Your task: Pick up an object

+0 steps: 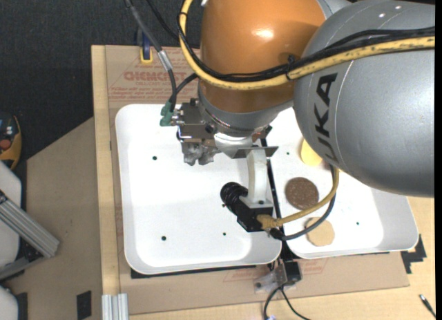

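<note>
Brown disc (302,192) looks thin, stiff, light; I'd grip its edges. Tool (197,153) state: I cannot tell.

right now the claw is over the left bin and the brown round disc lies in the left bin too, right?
Not quite. The claw is over the left bin, but the brown round disc lies in the right bin, beside the divide between the two. The camera view shows it there, with a pale tan piece just below it in the same bin.
</note>
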Tool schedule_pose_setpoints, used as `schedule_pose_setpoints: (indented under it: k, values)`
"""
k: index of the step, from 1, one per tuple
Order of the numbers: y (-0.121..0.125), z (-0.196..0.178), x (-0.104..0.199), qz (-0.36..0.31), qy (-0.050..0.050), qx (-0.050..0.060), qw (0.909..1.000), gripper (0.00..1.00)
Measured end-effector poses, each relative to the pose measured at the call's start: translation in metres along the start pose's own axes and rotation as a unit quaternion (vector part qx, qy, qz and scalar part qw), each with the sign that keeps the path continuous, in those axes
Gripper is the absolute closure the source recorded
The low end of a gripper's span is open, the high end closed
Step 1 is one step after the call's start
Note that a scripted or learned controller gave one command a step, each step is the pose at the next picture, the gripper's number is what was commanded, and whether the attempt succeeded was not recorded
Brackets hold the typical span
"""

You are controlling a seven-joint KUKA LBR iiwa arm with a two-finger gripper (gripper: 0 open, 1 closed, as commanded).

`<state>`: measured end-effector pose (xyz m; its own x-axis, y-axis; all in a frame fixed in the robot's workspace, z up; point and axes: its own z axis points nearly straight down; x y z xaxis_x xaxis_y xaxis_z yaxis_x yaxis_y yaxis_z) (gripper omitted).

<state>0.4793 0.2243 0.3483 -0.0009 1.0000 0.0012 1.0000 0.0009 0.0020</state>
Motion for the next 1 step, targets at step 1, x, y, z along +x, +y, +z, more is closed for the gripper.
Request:
schedule_pose_setpoints:
  k: [1]
  values:
    - [-0.0011,0.0466,0.0001,0.001,-0.002,0.004,1.0000,1.00]
